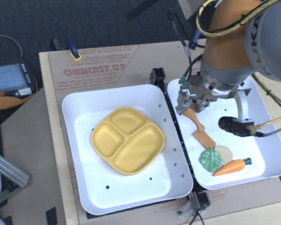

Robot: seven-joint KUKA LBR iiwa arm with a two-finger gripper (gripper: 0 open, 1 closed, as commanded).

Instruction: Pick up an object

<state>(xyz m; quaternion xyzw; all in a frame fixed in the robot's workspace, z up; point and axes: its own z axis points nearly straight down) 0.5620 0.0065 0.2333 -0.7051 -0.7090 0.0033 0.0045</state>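
In the right bin [273, 167] an orange-brown spatula-like utensil [202, 133] lies at a slant along the left side. Below it sit a green leafy toy [211, 160], a pale round piece [224, 151] and an orange carrot [231, 166]. My gripper [191, 103] hangs low over the upper end of the utensil, whose tip runs under it. A yellow divided plate [128, 139] rests in the middle of the left bin [89, 191].
A black part on a white bracket [235, 125] with a yellow cable hangs from the wrist over the right bin's middle. The ridge between the two bins [180, 145] runs close beside the utensil. A teach pendant [7, 82] lies off the bench at far left.
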